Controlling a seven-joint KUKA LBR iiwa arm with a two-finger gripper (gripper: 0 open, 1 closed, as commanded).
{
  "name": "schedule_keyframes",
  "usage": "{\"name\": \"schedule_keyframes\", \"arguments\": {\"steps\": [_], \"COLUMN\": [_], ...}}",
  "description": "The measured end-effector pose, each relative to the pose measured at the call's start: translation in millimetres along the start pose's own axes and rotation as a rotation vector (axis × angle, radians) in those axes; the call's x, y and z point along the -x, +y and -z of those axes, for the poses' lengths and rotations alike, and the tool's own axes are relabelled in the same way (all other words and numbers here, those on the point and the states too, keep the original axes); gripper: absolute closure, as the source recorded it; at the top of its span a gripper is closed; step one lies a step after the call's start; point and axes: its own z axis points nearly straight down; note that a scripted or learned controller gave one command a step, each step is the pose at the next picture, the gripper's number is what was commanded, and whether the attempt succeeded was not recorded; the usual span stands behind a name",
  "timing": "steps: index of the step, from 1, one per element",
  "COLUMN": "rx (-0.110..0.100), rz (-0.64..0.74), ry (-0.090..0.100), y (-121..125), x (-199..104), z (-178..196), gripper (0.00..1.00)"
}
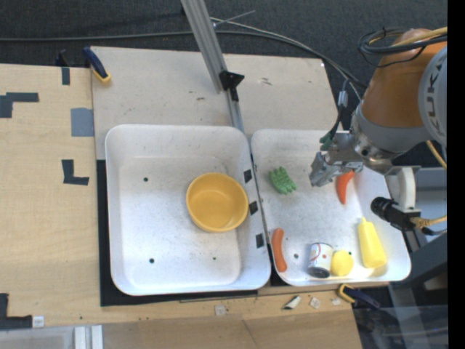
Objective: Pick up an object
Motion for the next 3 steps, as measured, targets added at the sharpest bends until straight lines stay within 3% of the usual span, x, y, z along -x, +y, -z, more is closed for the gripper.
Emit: {"name": "schedule_keyframes", "arguments": {"steps": [1,3], "rx": [-0.003,-0.002], "rz": [-0.001,0.002], "ry": [-0.002,-0.001], "y": [5.4,0.9], "x": [-52.4,-168.5], "z": [-14.2,-8.0], "gripper": [1.0,1.0]}}
